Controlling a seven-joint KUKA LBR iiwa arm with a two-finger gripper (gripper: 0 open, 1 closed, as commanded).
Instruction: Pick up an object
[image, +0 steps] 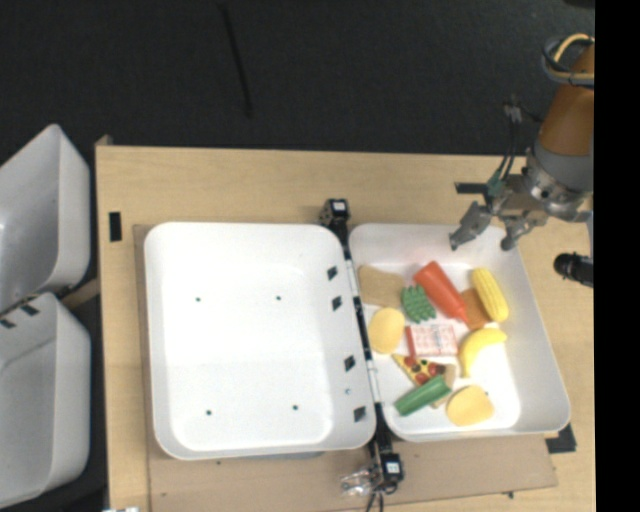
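The end effector (487, 229) hangs over the far corner of the right bin (540, 400), fingers spread apart with nothing between them. Below it in that bin lie an orange carrot (440, 288), a corn cob (489, 293), a green cucumber (421, 397) and yellow fruit pieces. The left bin (240, 340) sits alongside on the surface (250, 180).

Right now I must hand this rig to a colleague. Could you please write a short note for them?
Gripper: jaws open, holding nothing, raised over the far right corner of the right bin.
Objects: all piled in the right bin, among them an orange carrot, a corn cob, a green cucumber and a small pink carton. The left bin sits beside it.
Done: nothing picked yet.
Left: lower onto one object, close, lift. The carrot and the corn lie nearest the gripper.
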